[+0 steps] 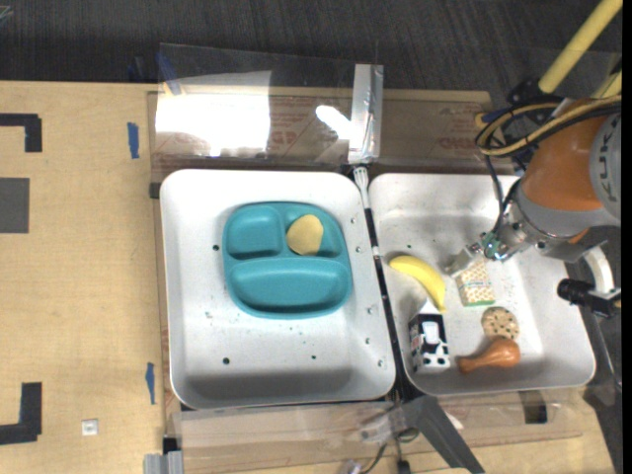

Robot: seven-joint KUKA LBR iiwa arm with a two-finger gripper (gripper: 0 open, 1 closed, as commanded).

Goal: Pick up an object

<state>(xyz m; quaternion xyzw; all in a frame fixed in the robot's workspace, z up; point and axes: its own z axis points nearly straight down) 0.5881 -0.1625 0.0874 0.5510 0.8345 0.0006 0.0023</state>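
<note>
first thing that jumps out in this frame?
The teal tray in the left bin, with a yellow lump in its upper right compartment. Next, the banana at the right bin's left side, and the arm's orange band above the gripper.

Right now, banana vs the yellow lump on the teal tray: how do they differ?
The banana is long and curved; the lump is rounder and more compact. The banana lies on the right bin's floor, the lump in the upper right compartment of the teal tray in the left bin. Both are yellow.
</note>
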